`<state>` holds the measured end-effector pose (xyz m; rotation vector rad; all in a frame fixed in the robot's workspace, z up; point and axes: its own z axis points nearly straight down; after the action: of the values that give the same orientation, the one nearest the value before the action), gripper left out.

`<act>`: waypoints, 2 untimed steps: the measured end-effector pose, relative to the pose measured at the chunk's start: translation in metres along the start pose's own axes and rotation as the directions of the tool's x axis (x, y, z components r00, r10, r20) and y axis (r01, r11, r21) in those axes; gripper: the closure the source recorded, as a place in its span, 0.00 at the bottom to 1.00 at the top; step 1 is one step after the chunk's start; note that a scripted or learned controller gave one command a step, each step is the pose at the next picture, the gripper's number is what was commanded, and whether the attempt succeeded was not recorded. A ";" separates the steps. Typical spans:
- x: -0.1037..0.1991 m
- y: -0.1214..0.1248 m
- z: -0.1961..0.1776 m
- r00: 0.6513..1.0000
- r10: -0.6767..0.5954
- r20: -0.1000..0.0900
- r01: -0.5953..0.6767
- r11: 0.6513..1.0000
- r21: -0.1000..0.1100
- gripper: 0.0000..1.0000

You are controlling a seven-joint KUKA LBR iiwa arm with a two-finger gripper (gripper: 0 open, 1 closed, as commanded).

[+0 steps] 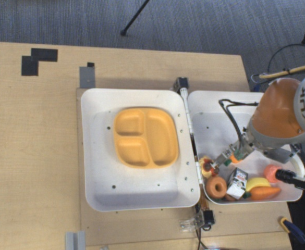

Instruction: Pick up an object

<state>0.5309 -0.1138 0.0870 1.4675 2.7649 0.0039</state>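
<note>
A yellow sectioned plate point(144, 137) is seen in the left bin point(97, 191), while the right bin point(209, 108) at the lower right of the frame is crowded with a doughnut point(216, 187), a small carton point(238, 183), a banana point(260, 183), a carrot point(265, 192) and a pink toy point(272, 172). The gripper point(226, 159) is lowered just above and left of this heap, near a small red and yellow toy point(208, 165); whether it is apart or together cannot be told, and nothing is seen held in it.

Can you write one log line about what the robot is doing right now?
arm: over right bin | claw: low beside doughnut, banana, carrot | held: nothing seen | yellow tray: in left bin
</note>
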 end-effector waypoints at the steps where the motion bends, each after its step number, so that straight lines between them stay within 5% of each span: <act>1: 0.023 0.005 -0.001 0.996 0.084 0.004 -0.084 0.996 -0.001 0.00; 2: 0.023 0.003 -0.001 1.000 0.002 0.004 -0.002 1.000 -0.001 0.00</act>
<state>0.5202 -0.0935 0.0876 1.4689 2.7600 0.0023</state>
